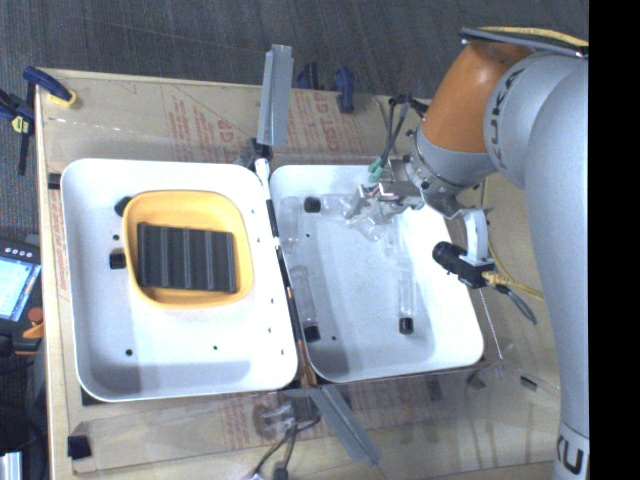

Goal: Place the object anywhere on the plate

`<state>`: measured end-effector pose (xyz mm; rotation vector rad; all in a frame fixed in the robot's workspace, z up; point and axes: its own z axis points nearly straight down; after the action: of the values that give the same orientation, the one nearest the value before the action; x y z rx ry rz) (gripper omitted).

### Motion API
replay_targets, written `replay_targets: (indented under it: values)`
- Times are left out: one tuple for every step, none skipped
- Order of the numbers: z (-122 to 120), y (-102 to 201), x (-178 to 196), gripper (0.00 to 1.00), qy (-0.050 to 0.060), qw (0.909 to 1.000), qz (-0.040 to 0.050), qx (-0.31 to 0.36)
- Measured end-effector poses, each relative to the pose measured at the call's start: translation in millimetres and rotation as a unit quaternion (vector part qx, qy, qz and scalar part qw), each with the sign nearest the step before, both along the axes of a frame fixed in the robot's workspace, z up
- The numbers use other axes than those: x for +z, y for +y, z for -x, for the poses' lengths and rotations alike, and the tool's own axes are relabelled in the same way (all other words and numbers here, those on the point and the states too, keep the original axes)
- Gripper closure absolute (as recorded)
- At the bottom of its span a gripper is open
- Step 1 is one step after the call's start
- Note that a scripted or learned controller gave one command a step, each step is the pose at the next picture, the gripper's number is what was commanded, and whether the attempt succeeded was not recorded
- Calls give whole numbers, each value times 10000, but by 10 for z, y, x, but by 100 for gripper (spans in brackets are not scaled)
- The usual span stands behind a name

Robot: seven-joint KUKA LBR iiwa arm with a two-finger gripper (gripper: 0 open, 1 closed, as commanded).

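1. Plate (pixel 185 206): yellow, with rounded corners, it lies in the left bin (pixel 80 183), nearer that bin's far and right walls. White floor is open in front of it and in a narrower strip on its left.
2. A dark ribbed object (pixel 187 256) lies flat on the plate, inside the yellow rim. You see yellow on all four sides of it, widest along the far edge.
3. The tool (pixel 378 203) hangs over the far part of the right bin (pixel 450 348), close to that bin's far wall and well apart from the plate. It looks pale and glassy against the white floor, so you cannot tell whether it is wide or narrow, or whether it holds anything.
4. The arm (pixel 520 98) comes in from the right and covers that bin's far right corner and the bench (pixel 150 108) beside it.
5. A clear tube (pixel 405 290) with a dark end lies on the right bin's floor, toward the near right. The middle of that floor is open.
6. The two bins meet along a narrow dark seam, their inner walls almost touching.
7. A blue clamp (pixel 48 83) grips the bench's far left corner, away from both bins.
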<state>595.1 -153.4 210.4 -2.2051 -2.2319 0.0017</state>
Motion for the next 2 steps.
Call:
replay_targets:
  values:
    - [-203, 900, -177, 100, 10, 10000, 5, 82]
    - [-229, 1624, -197, 100, 14, 9912, 2, 1326]
